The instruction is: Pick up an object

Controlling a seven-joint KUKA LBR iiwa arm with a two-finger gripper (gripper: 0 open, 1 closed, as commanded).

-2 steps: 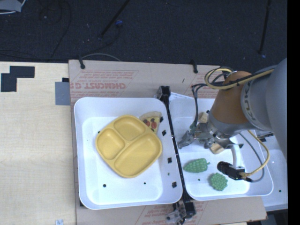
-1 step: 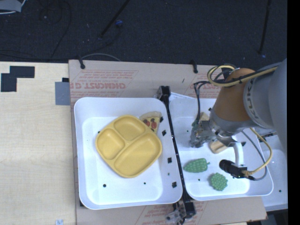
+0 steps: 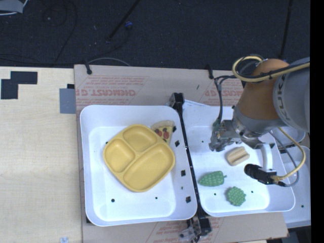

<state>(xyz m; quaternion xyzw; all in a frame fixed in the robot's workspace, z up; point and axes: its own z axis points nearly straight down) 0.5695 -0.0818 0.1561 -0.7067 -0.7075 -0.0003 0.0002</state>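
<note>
The gripper [image 3: 221, 138] hangs low over the right bin [image 3: 283, 206], its grip state impossible to tell. A tan block [image 3: 237, 156] lies just beside it, mid-bin. A yellow divided plate [image 3: 139, 157] fills the left bin [image 3: 96, 206].

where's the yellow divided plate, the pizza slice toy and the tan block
yellow divided plate [image 3: 139, 157], camera view, on its central ridge.
pizza slice toy [image 3: 164, 130], camera view, middle of its topping face.
tan block [image 3: 237, 156], camera view, middle of its top.

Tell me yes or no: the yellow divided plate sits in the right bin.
No, the yellow divided plate lies in the left bin, next to a pizza-slice toy.
</note>
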